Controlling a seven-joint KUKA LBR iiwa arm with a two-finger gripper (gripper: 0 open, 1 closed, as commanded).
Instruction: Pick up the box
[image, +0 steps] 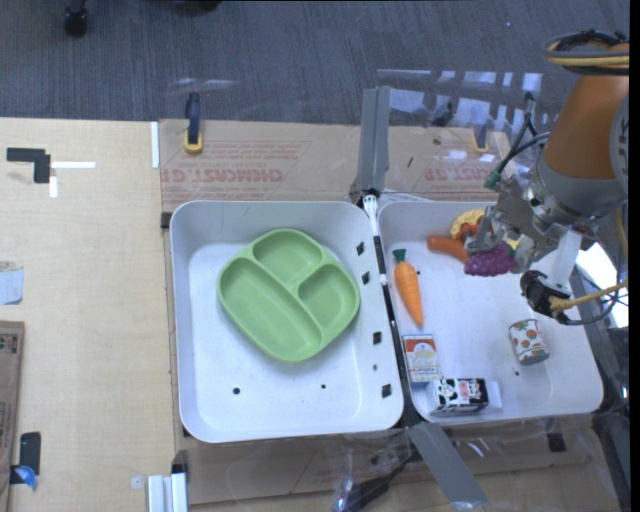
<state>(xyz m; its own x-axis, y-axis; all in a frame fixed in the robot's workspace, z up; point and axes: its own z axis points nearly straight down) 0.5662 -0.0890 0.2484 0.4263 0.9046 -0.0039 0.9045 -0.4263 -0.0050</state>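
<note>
Currently the end effector (497, 238) hovers over the purple plastic grape bunch (489, 261) at the right white bin's (570, 385) far side; I cannot tell its state. The small orange-and-white carton box (421, 358) lies near the front-left, beside the black-and-white carton (461, 394). Best approach: travel toward it, descend vertically, straddling its narrow sides.

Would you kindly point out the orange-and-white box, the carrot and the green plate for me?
orange-and-white box (421, 358), camera view, middle of its top face.
carrot (408, 288), camera view, middle of its orange body.
green plate (262, 310), camera view, floor of its largest compartment.
</note>
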